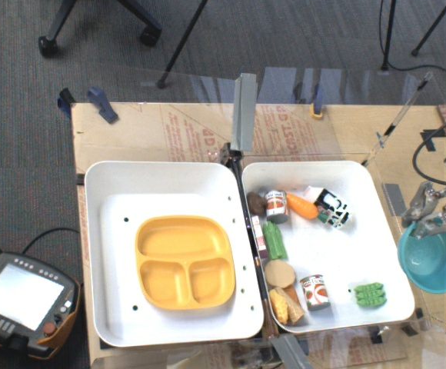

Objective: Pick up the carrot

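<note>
The carrot (301, 205), a short orange cone, lies near the back of the right bin (361, 174), its tip pointing toward the bin's middle. A small tin can (276, 205) stands just to its left, and a black and white toy (332, 208) touches its right end. A pink and white scrap (313, 193) sits behind it.
The right bin also holds a green cucumber (274, 240), a brown round piece (280, 273), a second can (314, 291), a green leafy toy (370, 294), a corn cob (283, 306). A yellow divided plate (185, 262) lies in the left bin (108, 206). A teal bowl (425, 260) stands right of the bins.
</note>
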Motion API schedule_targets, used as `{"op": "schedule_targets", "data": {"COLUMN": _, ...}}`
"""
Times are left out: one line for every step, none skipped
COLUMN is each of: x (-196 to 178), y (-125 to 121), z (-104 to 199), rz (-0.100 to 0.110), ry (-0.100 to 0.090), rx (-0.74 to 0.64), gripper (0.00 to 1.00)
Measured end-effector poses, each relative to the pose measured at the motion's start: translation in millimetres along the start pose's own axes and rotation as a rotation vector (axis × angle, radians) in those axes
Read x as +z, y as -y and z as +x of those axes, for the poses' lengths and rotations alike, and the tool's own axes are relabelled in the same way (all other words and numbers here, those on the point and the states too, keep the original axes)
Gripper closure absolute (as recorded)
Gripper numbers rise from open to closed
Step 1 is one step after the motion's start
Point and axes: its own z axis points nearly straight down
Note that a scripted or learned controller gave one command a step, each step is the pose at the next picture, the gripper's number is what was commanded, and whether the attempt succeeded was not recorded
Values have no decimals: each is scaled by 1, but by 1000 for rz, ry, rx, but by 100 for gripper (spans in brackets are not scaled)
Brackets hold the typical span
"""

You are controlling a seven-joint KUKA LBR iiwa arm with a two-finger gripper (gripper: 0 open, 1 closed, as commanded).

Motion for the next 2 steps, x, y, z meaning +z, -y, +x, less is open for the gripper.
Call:
{"op": "schedule_targets", "data": {"x": 23, "y": -1, "z": 10, "rz": -12, "ry": -8, "rx": -302, "gripper": 100}}
{"op": "schedule_targets", "data": {"x": 16, "y": 0, "z": 9, "rz": -18, "ry": -8, "rx": -296, "gripper": 100}}
